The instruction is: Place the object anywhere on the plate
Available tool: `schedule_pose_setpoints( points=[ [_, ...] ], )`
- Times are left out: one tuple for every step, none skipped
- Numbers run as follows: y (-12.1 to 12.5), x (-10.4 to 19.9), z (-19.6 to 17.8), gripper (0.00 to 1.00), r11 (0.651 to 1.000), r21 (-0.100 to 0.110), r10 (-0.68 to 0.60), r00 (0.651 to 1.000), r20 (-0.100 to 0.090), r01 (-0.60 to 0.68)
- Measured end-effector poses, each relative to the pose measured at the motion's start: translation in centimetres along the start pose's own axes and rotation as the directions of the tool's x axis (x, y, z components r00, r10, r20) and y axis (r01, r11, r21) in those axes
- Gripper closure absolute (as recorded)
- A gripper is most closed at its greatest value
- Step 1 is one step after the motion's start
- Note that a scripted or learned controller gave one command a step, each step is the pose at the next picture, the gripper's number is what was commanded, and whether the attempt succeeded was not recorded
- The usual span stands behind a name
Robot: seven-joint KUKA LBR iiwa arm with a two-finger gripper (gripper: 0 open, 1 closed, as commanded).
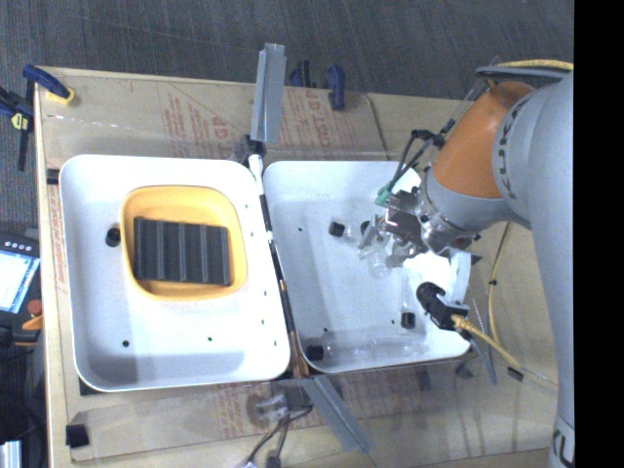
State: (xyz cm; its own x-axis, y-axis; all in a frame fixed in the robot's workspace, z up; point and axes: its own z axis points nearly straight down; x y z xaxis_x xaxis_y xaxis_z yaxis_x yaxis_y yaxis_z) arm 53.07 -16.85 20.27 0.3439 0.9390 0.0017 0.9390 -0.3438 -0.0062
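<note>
camera view: gripper (390, 240) is hanging over the right bin (322, 300), by its far right side. whether anything is being gripped i cannot tell; glare and clutter are hiding it. a small dark object (337, 229) is lying on the bin floor just left of the gripper. the plate (183, 203), yellow with a dark rack, is sitting in the left bin (88, 339), well apart, so the carry is pointing left.

Bright, even light falls from overhead, washing the two white bins (166, 359) nearly to glare along their rims and floors. A soft grey shadow lies along the near wall of the left bin. The arm (526, 144) casts faint shade on the right bin (322, 291). Focus is slightly soft throughout; the far carpet (292, 8) stays dim.
</note>
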Motion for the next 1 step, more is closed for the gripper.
schedule_pose_setpoints(
  points=[
    [0.04, 6.78, -1.19, 1.00, 0.999, -0.001, -0.034, 0.999, 0.002, 0.034]
  ],
)
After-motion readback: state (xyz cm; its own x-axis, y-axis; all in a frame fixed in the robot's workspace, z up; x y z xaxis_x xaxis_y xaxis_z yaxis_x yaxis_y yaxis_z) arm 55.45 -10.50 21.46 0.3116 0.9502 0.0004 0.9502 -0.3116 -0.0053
